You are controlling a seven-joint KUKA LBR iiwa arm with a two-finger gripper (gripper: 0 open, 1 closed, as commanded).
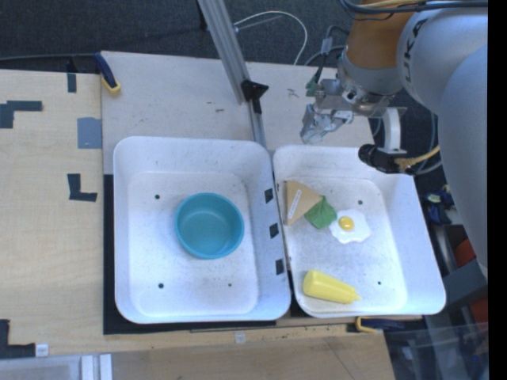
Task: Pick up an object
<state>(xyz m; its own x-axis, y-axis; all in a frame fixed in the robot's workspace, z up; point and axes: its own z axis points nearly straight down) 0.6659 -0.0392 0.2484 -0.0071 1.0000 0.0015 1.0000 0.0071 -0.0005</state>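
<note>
My gripper (317,129) hangs above the back rim of the right bin (412,236), well clear of the things inside it, with nothing visible between its fingers. In that bin lie a tan wedge (296,201), a small green piece (322,214) touching it, a fried egg toy (349,227) and a yellow corn-like piece (328,287) near the front. The left bin (131,212) holds a blue bowl (209,225).
A slanted metal pole (230,50) with a black clamp rises behind the bins' shared rim. Black cables and a connector (384,158) hang by the right bin's back right corner. A blue and yellow clamp (107,73) sits at the bench's back left.
</note>
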